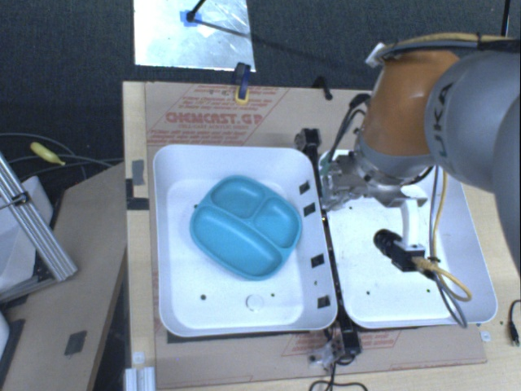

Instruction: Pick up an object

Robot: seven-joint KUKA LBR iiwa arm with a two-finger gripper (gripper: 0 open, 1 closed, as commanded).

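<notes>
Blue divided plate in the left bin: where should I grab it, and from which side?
Judging by its pose, take the blue divided plate by its raised outer rim, probably the edge nearest the right bin, where the gripper already hangs. It lies flat in the left bin, so come down from above, one finger inside the rim.

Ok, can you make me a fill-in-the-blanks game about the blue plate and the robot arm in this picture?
1. The blue plate lies in the ____ white bin in this view.
2. The blue plate is split into ____ compartments.
3. The robot arm wears a band coloured ____ above its wrist.
4. The arm hangs over the ____ white bin in this view.

Missing words: left; three; orange; right
</notes>
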